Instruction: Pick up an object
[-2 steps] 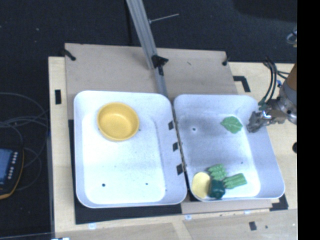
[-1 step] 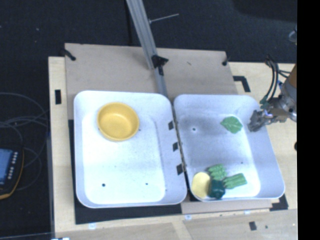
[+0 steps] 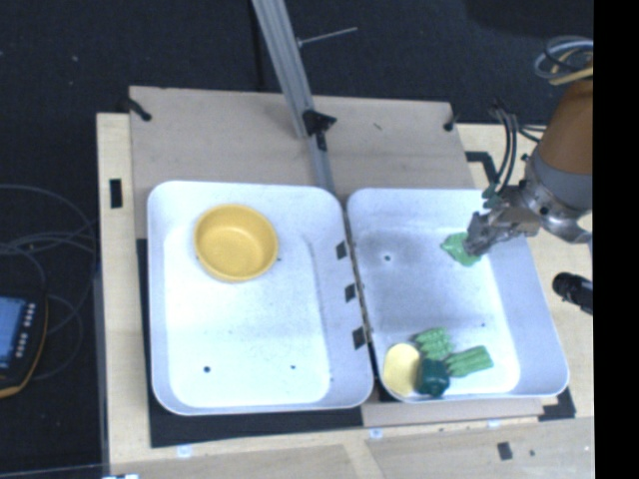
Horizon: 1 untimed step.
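Over the right bin's (image 3: 519, 267) upper right part, the gripper (image 3: 486, 234) hangs from the grey arm (image 3: 561, 173) with a small green object (image 3: 460, 249) at its fingertips; whether the fingers clasp the object or merely touch it cannot be told. In the same bin's near corner lie a yellow disc (image 3: 400, 367), a dark teal piece (image 3: 433, 376) and green pieces (image 3: 461, 355), touching one another. A yellow bowl (image 3: 236, 241) sits upright in the left bin (image 3: 250, 367).
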Available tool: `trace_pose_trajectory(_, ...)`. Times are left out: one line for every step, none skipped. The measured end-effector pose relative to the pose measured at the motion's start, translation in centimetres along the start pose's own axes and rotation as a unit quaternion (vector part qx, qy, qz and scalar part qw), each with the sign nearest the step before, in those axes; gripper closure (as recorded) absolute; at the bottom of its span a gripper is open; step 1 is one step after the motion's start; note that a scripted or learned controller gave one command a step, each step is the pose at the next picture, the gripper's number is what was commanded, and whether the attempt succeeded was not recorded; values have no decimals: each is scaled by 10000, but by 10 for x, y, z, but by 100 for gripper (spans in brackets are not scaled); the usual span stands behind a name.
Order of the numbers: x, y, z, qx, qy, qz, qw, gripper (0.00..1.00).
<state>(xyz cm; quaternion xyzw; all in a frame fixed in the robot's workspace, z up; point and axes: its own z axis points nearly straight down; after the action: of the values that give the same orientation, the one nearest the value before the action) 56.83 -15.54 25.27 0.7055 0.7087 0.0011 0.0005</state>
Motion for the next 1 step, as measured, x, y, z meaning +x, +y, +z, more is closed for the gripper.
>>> trace_pose_trajectory(50, 7, -8, 4, 1, 3, 10000, 100)
